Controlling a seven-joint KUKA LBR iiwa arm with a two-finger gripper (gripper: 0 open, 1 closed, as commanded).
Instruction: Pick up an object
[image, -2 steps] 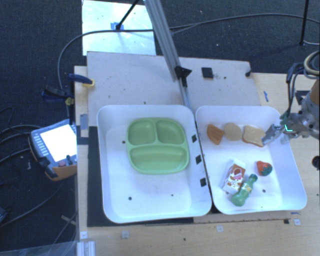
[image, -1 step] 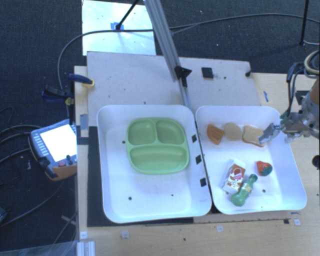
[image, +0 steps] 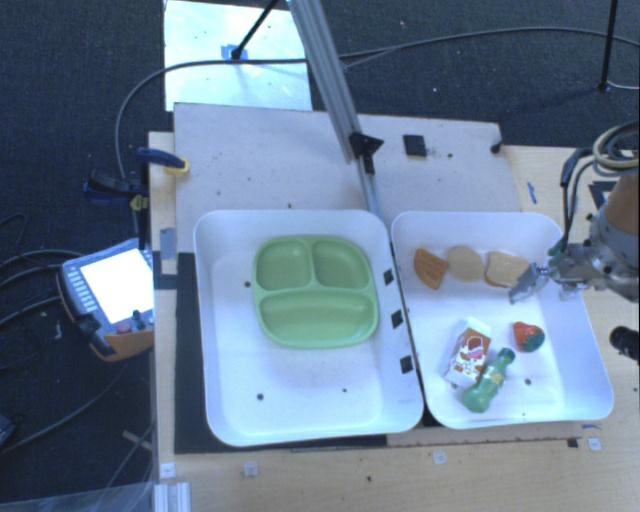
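1. Gripper sits over the right bin's upper right part, reaching in from the right edge. It hangs just beside the bread piece and above the strawberry. Can't tell if the fingers are spread or pressed together; nothing visibly between them.
2. Right bin holds the candidates: orange wedge, round biscuit and bread piece in a row along the top; small carton, green bottle and strawberry lower down.
3. Left bin holds a green divided plate, well apart from the gripper.
4. Nearest picks, I'd judge: bread piece or strawberry. Both look like light toy food, prob. stiff plastic w/ smooth skin, so may slip.
5. Bread piece: lies flat and low, so close across its short width.
6. Strawberry: rounded, apt to squirt out; take it across the widest part.
7. Carton touches the bottle, so a grab there could nudge both. Bottle is best taken across its body, perpendicular to its long axis.
8. Task not yet done; nothing lifted.
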